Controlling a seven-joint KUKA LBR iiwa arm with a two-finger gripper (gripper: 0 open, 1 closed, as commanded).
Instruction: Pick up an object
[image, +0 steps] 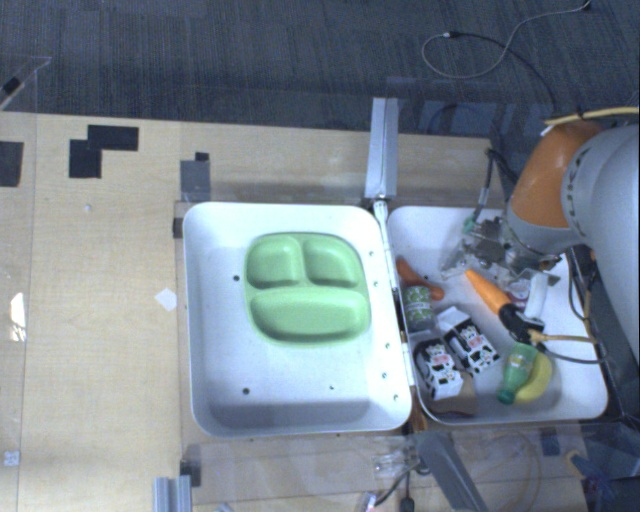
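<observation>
An orange carrot (489, 290) is lying aslant in the middle of the right bin (430, 225), its upper end just beside the gripper (487, 245), which is hovering over the bin's far half; whether anything is sitting between the jaws cannot be told from here. A second carrot (418, 280) is lying against the bin's left wall, with a small green can (418, 308) just below it. Two black-and-white toy cars (455, 355) are resting side by side toward the near edge. A green bottle (514, 372) and a yellow banana (538, 378) are touching in the near right corner. A green divided tray (305, 287) is sitting upside down in the left bin (215, 320).
</observation>
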